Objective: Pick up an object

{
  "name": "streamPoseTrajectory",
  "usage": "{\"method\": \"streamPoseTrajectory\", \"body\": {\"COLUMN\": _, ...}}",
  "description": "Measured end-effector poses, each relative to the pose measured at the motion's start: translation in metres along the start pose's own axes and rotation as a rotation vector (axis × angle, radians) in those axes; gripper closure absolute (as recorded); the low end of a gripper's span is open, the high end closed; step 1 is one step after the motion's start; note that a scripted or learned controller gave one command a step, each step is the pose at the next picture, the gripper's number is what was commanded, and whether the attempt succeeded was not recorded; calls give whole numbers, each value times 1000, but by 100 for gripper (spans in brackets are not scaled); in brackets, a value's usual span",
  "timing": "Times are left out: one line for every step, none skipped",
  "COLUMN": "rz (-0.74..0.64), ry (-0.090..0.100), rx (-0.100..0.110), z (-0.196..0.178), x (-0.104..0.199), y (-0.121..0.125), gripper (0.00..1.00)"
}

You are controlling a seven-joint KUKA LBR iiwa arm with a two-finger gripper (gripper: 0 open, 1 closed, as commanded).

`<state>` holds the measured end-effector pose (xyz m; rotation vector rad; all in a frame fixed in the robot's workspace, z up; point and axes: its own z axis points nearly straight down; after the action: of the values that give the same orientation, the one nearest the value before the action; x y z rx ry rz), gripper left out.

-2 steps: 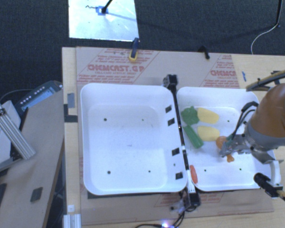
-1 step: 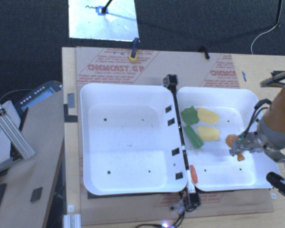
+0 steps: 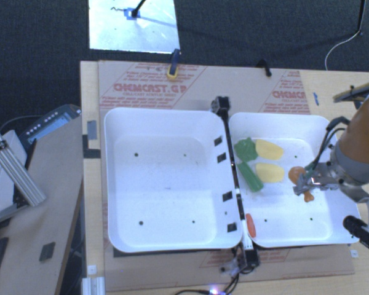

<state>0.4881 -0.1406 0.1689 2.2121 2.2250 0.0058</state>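
My gripper (image 3: 307, 188) hangs low over the right bin (image 3: 295, 229), near its right side. A small orange object (image 3: 294, 174) lies just left of the gripper, touching or nearly touching it. Another orange bit (image 3: 309, 197) shows right under the gripper's tip. Further left in the same bin lie a green object (image 3: 248, 162) and two yellow pieces, one higher up (image 3: 269, 149) and one lower down (image 3: 270, 173). A small red-orange piece (image 3: 251, 225) rests by the divider at the bin's front left.
The left bin (image 3: 166, 183) stands beside the right one, with a black clip strip (image 3: 230, 177) between them. The grey arm with its orange band (image 3: 364, 146) reaches in from the right. A cardboard sheet (image 3: 154, 88) lies under both bins.
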Motion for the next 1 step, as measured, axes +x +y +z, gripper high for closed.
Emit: {"method": "streamPoseTrajectory", "body": {"rz": 3, "ry": 0, "rx": 3, "z": 6, "x": -15, "y": 10, "gripper": 100}}
